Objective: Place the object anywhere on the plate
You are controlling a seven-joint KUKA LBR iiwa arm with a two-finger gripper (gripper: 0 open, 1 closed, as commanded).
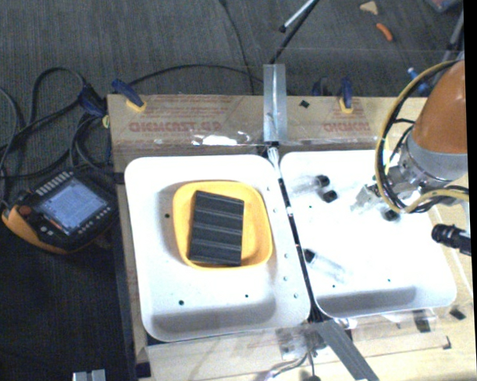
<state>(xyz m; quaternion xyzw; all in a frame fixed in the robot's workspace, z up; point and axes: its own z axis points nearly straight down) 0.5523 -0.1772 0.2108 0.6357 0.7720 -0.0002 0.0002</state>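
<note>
We see the dark ribbed block lying flat on the yellow plate, which sits in the left white bin; judged from how things lie now, the placing looks done, since the block rests wholly within the plate's rim and touches nothing else. The gripper hangs over the right white bin, well apart from the block, and we cannot tell its state because the wrist and its yellow and black cables cover it. We judge the block to be rigid and light, likely moulded plastic or dense foam, with a matt surface whose long parallel grooves should give some friction. It looks too broad to span across its long side with confidence, so if we had to lift it again, we would take it across the shorter width, near the middle of its length, with the pinch set square to the grooves so that it cannot slide along them. It seems in no way fragile, though a grip near one end would probably let it tip.
</note>
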